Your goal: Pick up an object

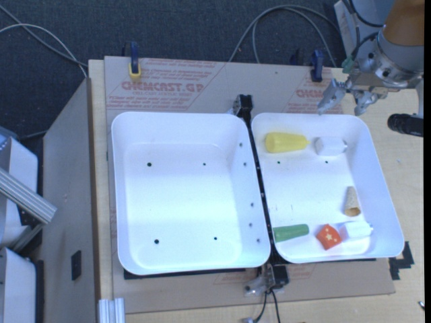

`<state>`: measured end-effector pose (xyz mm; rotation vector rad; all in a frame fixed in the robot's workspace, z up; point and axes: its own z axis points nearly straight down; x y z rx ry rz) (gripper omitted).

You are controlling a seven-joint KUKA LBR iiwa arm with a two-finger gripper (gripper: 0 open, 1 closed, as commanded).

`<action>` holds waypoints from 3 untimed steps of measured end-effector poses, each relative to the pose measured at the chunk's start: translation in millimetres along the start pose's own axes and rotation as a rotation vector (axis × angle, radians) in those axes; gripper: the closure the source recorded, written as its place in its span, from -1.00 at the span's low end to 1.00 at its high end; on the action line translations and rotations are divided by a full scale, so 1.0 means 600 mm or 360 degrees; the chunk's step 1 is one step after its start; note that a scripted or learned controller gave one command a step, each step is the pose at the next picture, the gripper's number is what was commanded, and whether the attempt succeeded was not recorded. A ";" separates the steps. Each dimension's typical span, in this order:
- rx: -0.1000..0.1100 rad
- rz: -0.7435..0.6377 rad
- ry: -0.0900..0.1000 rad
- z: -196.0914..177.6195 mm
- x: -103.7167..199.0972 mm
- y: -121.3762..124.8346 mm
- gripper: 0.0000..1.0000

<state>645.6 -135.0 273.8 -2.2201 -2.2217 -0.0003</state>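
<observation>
The metal two-finger gripper (345, 99) hangs with its fingers spread and nothing between them, above the far rim of the right bin (380, 180) at about one o'clock. Inside that glossy white plastic bin lie a rounded yellow piece (285, 142) and small white block (329, 145) at twelve o'clock, a tan cone (351, 201) at three, and a green cylinder (291, 232), red block (328, 237) and white piece (357, 229) toward six. The smooth left bin (128, 180) sits beside it.

Open hand (346, 101) above right bin (381, 180)
</observation>
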 end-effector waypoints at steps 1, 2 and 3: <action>0.0017 -0.0004 0.0005 0.180 0.049 -0.014 -1.00; -0.0020 0.0000 -0.0006 0.248 0.022 0.034 -1.00; -0.0034 0.0004 -0.0011 0.263 0.031 0.034 -1.00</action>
